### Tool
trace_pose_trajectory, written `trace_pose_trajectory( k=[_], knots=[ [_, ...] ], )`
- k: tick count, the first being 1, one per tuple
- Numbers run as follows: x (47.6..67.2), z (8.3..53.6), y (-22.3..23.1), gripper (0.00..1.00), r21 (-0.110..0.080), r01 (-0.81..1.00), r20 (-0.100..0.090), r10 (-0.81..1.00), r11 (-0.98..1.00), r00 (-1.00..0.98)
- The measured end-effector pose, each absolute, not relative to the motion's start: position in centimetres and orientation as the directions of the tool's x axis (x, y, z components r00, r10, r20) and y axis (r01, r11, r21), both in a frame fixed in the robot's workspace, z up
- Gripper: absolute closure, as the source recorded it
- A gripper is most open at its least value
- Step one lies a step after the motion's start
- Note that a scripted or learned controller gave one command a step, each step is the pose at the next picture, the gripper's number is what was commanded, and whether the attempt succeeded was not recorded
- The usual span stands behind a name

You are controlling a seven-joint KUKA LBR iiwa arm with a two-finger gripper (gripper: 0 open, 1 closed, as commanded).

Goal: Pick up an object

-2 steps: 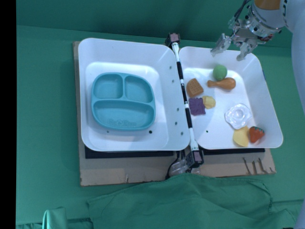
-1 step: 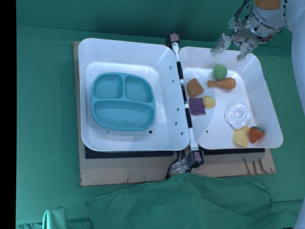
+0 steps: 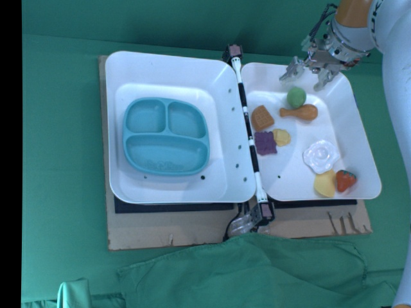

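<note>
The right bin (image 3: pixel 359 117) holds several toy foods: a green ball (image 3: pixel 296 97), an orange drumstick (image 3: pixel 300 113), a brown waffle (image 3: pixel 262 117), a purple piece (image 3: pixel 265 142), a small yellow piece (image 3: pixel 281 136), a white fried egg (image 3: pixel 320 156), a yellow wedge (image 3: pixel 325 185) and a red strawberry (image 3: pixel 345 180). My gripper (image 3: pixel 303 79) hangs over the bin's far edge, just behind the green ball. Its fingers are spread open with nothing between them.
The left bin (image 3: pixel 218 172) carries a teal divided plate (image 3: pixel 166 135). A black-and-white bar (image 3: pixel 248 130) runs between the bins. Green cloth (image 3: pixel 257 271) bunches at the front of the bench. The arm (image 3: pixel 392 63) comes down along the right side.
</note>
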State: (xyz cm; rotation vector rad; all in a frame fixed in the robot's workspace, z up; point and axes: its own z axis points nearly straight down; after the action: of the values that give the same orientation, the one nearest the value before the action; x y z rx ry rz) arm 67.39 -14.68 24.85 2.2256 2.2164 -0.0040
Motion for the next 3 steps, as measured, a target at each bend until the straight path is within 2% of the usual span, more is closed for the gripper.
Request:
trace_pose_trajectory(
  k=[1, 2, 3],
  knots=[
    [67.4, 18.8, -14.7, 0.0, -0.003, 1.0, -0.002, 1.0, -0.003, 0.003],
    [67.6, 18.4, -14.9, 0.0, 0.006, 1.0, -0.004, 1.0, -0.003, 0.003],
    [67.9, 20.0, -15.0, 1.0, 0.018, 1.0, -0.01, 1.0, -0.005, 0.005]
  ],
)
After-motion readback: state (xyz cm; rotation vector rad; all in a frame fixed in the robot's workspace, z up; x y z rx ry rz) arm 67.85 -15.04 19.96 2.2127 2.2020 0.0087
